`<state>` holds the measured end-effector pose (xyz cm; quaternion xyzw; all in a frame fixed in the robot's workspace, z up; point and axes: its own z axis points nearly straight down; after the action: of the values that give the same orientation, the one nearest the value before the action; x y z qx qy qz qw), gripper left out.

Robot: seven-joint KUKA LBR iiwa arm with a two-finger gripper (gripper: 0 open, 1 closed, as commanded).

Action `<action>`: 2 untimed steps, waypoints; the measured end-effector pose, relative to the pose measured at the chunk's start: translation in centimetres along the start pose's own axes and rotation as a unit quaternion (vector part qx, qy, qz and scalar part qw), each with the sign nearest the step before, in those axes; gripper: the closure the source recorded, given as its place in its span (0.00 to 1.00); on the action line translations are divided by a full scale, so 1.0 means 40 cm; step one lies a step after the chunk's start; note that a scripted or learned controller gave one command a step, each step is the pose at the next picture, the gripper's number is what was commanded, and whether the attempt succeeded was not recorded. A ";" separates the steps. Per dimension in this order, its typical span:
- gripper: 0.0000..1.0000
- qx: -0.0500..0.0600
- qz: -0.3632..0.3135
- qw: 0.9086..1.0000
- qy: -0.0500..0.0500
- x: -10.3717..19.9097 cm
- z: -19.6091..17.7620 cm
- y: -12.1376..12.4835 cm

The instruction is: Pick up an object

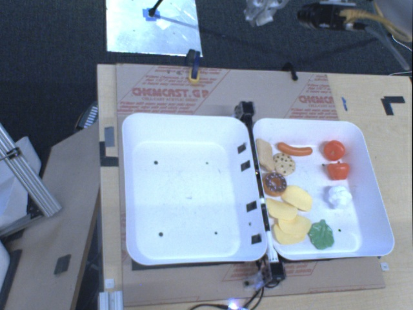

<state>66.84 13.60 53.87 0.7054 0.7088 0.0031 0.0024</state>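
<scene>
The right bin (373, 192) holds several toy foods. Among them are a sausage (294, 150), a red tomato (333, 150), a second red piece (338, 170), a cookie (284, 165), a chocolate donut (275, 183), a tan bread slice (264, 152), yellow slices (298, 197), a white piece (338, 196) and a green broccoli (321, 234). My gripper (261, 10) hangs high at the top edge of the view, well behind both bins and far from every object. Nothing shows between its fingers.
The left bin (129, 173) sits beside the right one, joined by a black hinge strip (253, 173). A shiny metal plate (151, 18) lies on the dark floor behind. A yellow-and-blue clamp (193, 66) stands on the bench's back edge. An aluminium rail (22, 173) stands at the left.
</scene>
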 end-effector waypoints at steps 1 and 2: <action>1.00 0.012 -0.001 1.000 -0.001 0.106 0.532 -0.025; 1.00 0.001 -0.001 1.000 0.001 0.137 0.397 -0.001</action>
<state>66.91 19.08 38.00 0.7050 0.7092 0.0031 0.0013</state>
